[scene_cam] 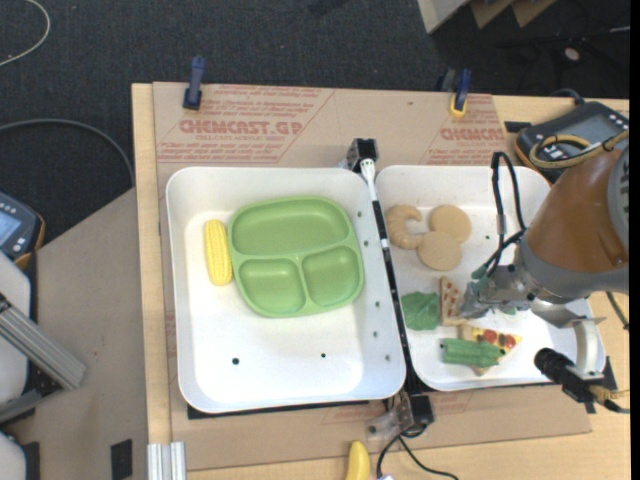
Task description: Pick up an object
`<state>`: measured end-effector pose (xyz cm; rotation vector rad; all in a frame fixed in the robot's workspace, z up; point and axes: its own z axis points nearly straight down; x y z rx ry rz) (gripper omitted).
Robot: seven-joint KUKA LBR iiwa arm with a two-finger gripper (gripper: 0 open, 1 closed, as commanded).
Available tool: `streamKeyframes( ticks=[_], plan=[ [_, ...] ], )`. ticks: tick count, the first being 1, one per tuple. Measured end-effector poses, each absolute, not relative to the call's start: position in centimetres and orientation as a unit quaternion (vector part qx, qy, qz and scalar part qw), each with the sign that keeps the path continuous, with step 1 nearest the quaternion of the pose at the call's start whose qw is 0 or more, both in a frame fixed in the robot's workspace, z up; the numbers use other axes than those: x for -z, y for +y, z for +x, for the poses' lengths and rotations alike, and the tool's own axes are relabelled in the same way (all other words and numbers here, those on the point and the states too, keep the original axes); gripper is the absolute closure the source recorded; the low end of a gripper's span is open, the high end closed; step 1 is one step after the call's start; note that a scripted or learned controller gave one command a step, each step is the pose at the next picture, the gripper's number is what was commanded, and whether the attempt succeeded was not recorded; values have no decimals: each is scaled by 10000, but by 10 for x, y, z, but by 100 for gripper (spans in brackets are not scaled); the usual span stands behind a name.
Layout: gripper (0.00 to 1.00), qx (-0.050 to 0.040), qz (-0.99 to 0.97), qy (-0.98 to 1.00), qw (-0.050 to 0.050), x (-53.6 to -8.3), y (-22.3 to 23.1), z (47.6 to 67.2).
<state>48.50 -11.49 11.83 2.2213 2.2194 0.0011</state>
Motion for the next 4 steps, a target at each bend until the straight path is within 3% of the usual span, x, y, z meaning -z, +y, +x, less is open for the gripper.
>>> streamKeyframes(
  ticks=[1, 2, 3, 4],
  plan=[
    [100, -20, 7059, 7083, 20, -188, -6, 514],
    [100, -43, 7063, 7079, 44, -305, -4, 520],
    [100, 33, 7093, 7049, -38, -190, -58, 494],
    [100, 8, 7059, 7083, -25, -186, -10, 478]
  ],
)
